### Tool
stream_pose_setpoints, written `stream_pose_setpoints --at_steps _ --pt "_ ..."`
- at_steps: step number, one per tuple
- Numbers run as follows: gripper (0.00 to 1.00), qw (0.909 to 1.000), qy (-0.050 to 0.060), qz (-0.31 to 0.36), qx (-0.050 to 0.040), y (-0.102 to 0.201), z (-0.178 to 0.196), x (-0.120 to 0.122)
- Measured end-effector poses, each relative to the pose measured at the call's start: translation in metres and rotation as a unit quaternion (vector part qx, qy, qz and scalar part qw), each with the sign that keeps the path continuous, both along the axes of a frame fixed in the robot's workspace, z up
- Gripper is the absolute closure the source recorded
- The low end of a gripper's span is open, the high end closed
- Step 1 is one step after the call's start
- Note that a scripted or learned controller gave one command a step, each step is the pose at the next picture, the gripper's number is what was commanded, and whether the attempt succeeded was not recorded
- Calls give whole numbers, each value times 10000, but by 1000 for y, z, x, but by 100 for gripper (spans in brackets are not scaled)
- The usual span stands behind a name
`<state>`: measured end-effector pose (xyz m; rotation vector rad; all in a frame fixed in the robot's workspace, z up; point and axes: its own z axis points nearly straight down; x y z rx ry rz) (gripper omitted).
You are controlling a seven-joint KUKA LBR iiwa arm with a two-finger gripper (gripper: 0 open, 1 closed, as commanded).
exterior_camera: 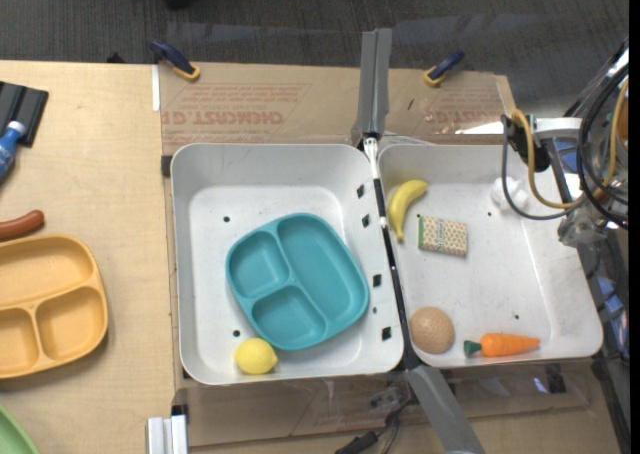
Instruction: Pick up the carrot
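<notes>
Camera view: your gripper (pixel 578 232) sits at the right bin's (pixel 545 287) right edge; you cannot tell its state. The carrot (pixel 505 345) lies along the near wall, right of the potato (pixel 432 329).

The orange carrot (pixel 508 345) lies flat near the right bin's front edge, green end pointing left.

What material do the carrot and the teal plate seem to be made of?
The carrot looks like moulded plastic, a toy: even orange colour, smooth body, a plain green stub at its end. The teal plate also looks like plastic with a matte to slightly glossy finish: one uniform colour, rounded moulded dividers, soft highlights. Neither can be confirmed by sight alone.
</notes>
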<state>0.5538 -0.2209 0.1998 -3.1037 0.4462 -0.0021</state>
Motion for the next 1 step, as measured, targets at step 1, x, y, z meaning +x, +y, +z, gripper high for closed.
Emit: stream_pose_setpoints --at_steps 1 --pt "100 9910 35 -1341 4 35 -8 -7"
